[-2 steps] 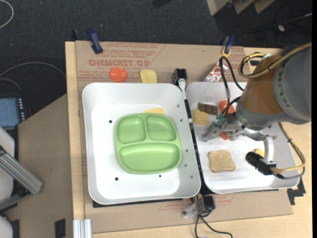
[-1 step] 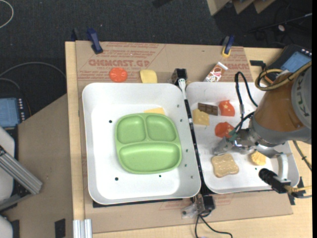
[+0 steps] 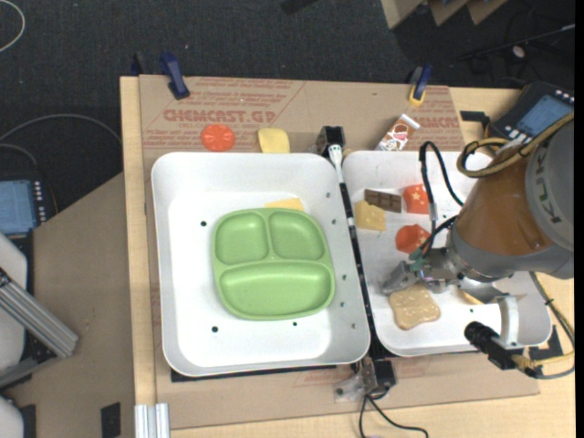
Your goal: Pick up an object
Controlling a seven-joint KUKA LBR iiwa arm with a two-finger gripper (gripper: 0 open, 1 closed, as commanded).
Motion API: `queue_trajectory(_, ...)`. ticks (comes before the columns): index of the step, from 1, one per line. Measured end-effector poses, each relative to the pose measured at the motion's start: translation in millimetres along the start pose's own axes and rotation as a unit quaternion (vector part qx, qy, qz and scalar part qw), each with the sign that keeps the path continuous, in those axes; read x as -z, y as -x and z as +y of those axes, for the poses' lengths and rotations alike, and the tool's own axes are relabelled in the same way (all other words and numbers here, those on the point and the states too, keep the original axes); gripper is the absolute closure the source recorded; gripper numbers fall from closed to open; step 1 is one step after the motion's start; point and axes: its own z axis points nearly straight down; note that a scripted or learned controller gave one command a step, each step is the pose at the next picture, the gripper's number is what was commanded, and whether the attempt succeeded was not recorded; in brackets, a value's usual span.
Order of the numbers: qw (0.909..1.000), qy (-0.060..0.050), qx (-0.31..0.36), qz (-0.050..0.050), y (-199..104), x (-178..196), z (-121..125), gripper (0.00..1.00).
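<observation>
We judged the arm to be mid-reach: its claw [image 3: 411, 274] hung low in the right bin [image 3: 538, 336], just above a toast-shaped piece [image 3: 415, 308], though we could not tell how it stood or whether it held anything. Next it needed a clean closing on that piece. Nearby lay a red tomato [image 3: 411, 237], a yellow cheese wedge [image 3: 370, 215] and a brown bar [image 3: 383, 199]. The left bin [image 3: 178, 245] held a green divided tray [image 3: 272, 263].

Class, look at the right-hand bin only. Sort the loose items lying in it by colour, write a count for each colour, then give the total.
Red: 2, one near the bin's top and one below it
Brown: 1, a dark block
Pale yellow: 1, a wedge
Tan: 1, a toast-like slice
Total: 5, though the arm may hide others.
</observation>
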Motion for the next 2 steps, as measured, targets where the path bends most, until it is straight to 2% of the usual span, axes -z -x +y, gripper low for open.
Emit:
queue_trajectory(1,1.0,0.003,-0.001,-0.002,1.9,10.8,1.3,1.0)
queue_trajectory(2,1.0,0.002,-0.001,-0.002,1.9,10.2,1.0,0.0)
